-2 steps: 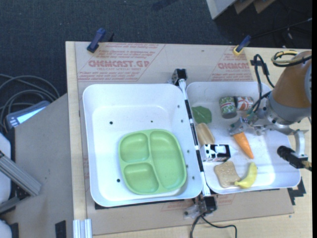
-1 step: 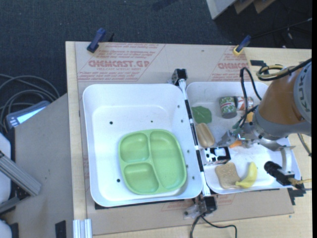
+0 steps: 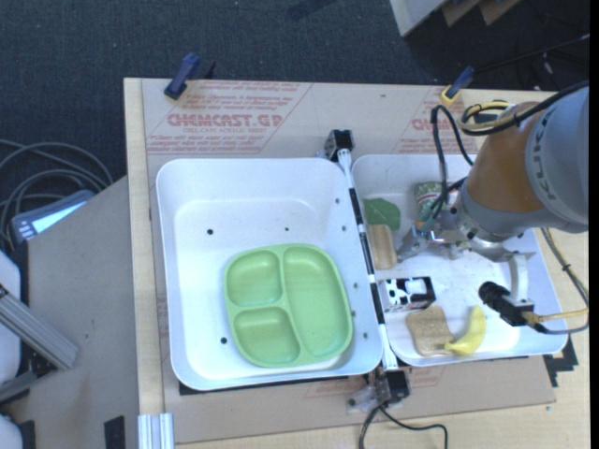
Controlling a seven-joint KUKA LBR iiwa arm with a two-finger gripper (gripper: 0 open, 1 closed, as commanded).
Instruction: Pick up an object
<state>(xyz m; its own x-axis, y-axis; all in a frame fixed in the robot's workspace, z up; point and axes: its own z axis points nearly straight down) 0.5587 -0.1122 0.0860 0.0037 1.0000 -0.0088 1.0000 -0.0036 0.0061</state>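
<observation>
Two shallow white bins sit side by side on a bench. The left bin [image 3: 187,251] holds a pale green divided plate [image 3: 285,304] lying flat. The right bin [image 3: 552,344] holds a green piece [image 3: 382,213], a tan block [image 3: 381,246], a black-and-white item [image 3: 408,293], a tan sponge-like slab [image 3: 430,330] touching a yellow banana [image 3: 471,333], and a greenish can [image 3: 430,197]. The gripper [image 3: 423,237] reaches down beside the can; I cannot tell its state.
</observation>
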